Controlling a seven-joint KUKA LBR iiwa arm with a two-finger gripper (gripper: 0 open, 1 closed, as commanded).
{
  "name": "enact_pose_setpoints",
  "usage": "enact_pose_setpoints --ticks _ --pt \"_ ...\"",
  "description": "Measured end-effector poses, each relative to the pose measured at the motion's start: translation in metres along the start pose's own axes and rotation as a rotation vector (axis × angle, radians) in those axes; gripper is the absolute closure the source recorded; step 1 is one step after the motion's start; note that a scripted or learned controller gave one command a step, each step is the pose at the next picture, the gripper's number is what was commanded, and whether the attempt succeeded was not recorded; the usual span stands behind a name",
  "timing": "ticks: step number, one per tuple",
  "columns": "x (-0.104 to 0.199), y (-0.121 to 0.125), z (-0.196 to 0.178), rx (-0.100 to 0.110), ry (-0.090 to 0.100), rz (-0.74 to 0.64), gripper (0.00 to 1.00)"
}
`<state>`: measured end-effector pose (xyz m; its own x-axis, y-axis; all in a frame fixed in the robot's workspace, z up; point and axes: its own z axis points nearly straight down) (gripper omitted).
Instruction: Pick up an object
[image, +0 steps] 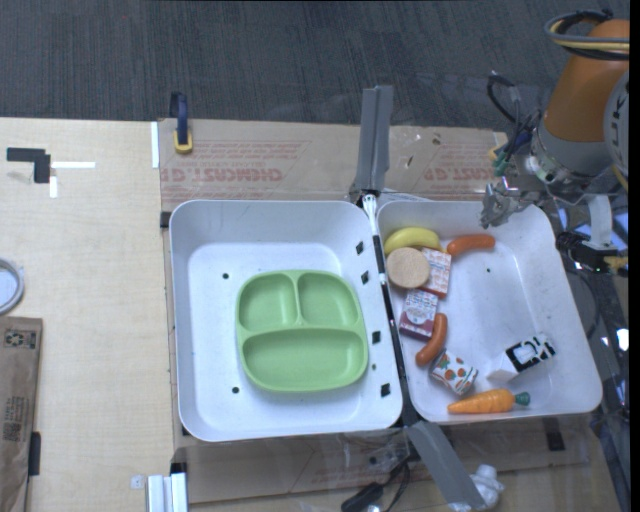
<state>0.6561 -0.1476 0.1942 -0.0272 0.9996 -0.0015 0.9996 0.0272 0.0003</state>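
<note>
Above the right bin (560, 290), the gripper (495, 208) hangs, finger state unclear; cardboard (250, 165) print seems mirrored, unreadable.

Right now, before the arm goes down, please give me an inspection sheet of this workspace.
Surface: two white bins, left bin and right bin, on a wooden bench.
Job's things: in the right bin, banana, round cracker, two sausages, carrot, small cartons, black-and-white piece.
Clutter: green divided plate in the left bin.
Grippers: gripper above the right bin's far corner, holding nothing.
Cables: wires by the wrist.
Surroundings: tape roll, blue clamp.
</note>
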Motion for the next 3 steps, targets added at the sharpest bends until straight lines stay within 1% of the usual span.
enact_pose_setpoints --ticks 1,2,3 --pt "0.012 -0.045 -0.016 0.003 0.001 0.252 1.00" --pt "-0.011 -0.147 -0.011 0.004 0.001 0.287 1.00" --pt "0.054 -0.096 -0.099 0.003 0.000 0.193 1.00"
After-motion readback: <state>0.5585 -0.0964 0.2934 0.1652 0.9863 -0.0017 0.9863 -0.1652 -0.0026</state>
